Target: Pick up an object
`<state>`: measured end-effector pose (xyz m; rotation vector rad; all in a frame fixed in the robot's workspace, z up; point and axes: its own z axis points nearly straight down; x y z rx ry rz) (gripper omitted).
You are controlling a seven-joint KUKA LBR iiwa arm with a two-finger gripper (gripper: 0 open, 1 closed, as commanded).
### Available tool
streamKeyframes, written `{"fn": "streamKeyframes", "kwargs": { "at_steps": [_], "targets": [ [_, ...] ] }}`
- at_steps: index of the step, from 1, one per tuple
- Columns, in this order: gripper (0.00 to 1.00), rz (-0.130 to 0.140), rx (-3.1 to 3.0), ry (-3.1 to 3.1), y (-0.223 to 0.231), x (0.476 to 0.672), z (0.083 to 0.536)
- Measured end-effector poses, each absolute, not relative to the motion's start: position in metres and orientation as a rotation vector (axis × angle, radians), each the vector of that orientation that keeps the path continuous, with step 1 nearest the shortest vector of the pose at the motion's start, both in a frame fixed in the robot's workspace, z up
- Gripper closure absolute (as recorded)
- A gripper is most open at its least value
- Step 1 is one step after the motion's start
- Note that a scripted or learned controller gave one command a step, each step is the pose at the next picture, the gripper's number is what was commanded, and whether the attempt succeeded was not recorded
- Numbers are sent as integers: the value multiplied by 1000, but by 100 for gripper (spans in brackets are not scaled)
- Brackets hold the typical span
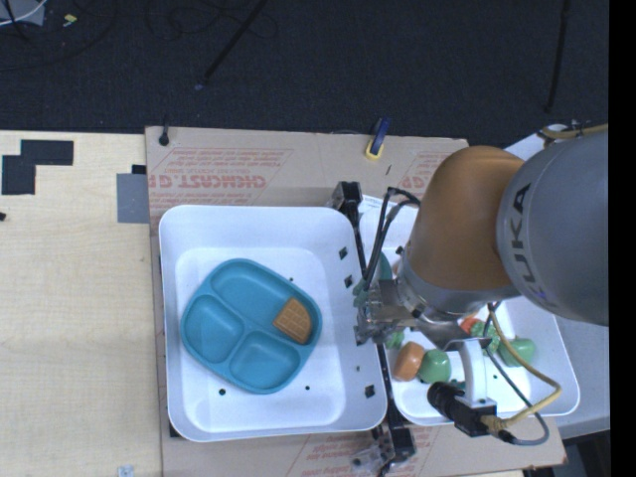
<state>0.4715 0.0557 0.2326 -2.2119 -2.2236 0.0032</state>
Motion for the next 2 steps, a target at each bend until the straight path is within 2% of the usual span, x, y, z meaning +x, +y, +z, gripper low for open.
{"fn": "streamKeyframes", "kwargs": {
  "at_steps": [1, 2],
  "targets": [
    [100, 7, -2222, -2216, 49, 483, 218],
    [100, 5, -2217, -2220, 60, 474, 221]
  ]
}}
